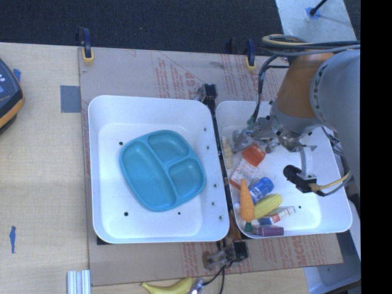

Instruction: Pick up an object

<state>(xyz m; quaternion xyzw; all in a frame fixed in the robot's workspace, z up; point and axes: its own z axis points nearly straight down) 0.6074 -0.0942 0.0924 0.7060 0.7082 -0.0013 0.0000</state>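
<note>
Two white bins sit side by side on the bench. At the middle of the left bin [104, 225] lies a blue divided plate [162, 169], tilted a little.

A heap of small things crowds the right bin [334, 216] along its 9 o'clock wall. In it an orange carrot [245, 202] points toward 12 o'clock. At the carrot's 3 o'clock side a blue bottle [262, 187] lies just above a yellow corn cob [267, 205]. A purple marker [267, 230] lies along the 6 o'clock rim. An orange packet [252, 155] rests at 12 o'clock of the heap.

From 3 o'clock the arm [306, 94] reaches over the right bin. Its gripper [252, 138] hangs just above the orange packet; whether it is wide, narrow or clamped on something cannot be told.

A banana [166, 285] lies on the bench at 6 o'clock, outside the bins.
</note>
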